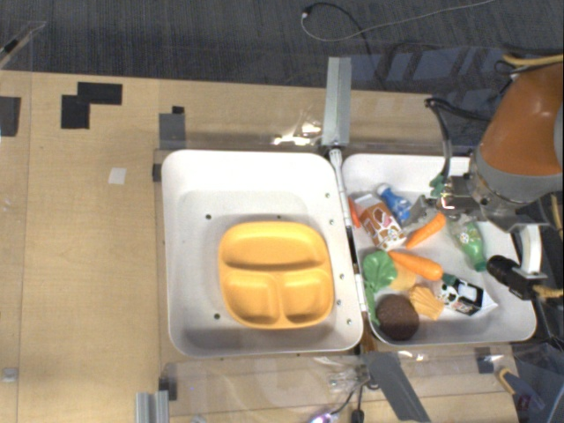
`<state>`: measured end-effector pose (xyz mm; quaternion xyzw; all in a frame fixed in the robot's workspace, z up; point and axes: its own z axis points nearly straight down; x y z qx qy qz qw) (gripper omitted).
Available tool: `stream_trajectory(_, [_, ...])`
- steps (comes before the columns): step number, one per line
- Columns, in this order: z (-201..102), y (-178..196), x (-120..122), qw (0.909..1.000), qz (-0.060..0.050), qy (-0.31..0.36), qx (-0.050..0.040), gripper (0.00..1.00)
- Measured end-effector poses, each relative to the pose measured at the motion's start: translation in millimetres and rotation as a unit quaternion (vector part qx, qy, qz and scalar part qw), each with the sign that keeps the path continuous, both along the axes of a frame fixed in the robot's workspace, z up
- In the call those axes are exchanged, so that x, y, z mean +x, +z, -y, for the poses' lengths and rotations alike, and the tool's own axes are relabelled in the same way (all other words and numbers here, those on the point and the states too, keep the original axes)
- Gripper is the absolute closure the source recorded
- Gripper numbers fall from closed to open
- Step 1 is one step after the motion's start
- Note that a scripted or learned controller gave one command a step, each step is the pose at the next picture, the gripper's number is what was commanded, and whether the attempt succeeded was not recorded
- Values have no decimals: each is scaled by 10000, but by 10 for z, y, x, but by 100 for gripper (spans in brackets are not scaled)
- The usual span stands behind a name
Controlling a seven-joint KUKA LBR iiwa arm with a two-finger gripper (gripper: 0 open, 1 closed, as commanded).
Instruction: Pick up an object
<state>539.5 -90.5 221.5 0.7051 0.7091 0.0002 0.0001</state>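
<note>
Gripper [448, 203] low over the upper right of the right bin [511, 324], fingers hidden under the wrist, so cannot tell whether apart or together. Just left of it, nearly touching: orange carrot [426, 230], smooth and tapered. Below that, a second carrot [416, 264] lying flatter. Further left, small printed carton [382, 225] and blue packet [396, 204]. Green lumpy vegetable [470, 243], perhaps a cucumber, right beneath the wrist. Lower down: leafy green piece [379, 270], round brown ball [397, 315], black-and-white card [462, 296]. Left bin [189, 236], glossy white: yellow three-compartment tray [275, 271] centred, bare floor all round it.
</note>
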Motion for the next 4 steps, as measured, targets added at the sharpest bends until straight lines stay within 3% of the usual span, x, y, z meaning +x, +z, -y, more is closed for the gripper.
stream_trajectory(1, [451, -368, 313, 9998, 7, -173, -1, 0])
stream_trajectory(2, [799, 76, 504, 9999, 21, -109, -7, 0])
stream_trajectory(3, [225, -1054, 738, 9935, 13, -1140, 0, 0])
stream_trajectory(4, [750, -272, 1314, 9924, 27, -1230, -8, 0])
